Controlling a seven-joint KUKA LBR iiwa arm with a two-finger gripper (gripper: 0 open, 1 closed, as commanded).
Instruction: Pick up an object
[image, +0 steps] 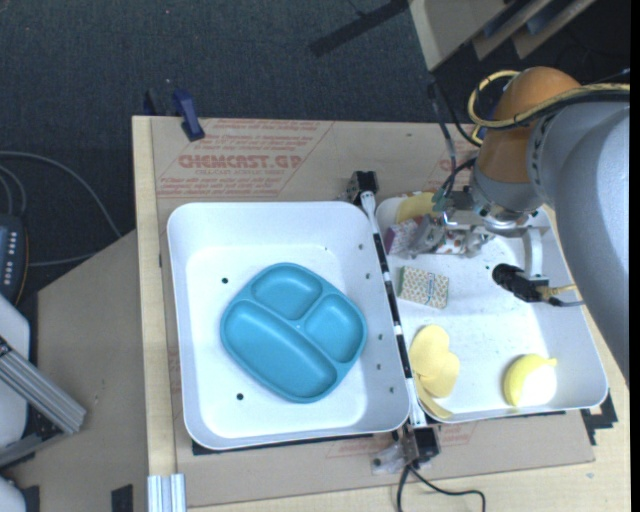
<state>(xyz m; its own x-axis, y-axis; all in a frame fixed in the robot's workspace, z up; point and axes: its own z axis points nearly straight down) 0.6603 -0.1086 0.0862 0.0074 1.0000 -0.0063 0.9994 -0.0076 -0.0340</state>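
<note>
1. The arm (560, 150) is seen bent in from the right, wrist down over the right bin's (580, 390) far edge.
2. The gripper (445, 235) is lowered near the far-left corner; its state cannot be told.
3. A patterned packet (424, 287) lies just beside it.
4. A blue divided plate (292, 331) sits mid left bin (190, 300).

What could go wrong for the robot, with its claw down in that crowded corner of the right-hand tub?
The gripper sits at the far corner of the right bin, close to the wall and among small items, so it may bump the rim or close on nothing. A patterned flat packet lies just beside it and could get nudged aside. The yellow pieces near the divider look rounded and may slip away.
</note>
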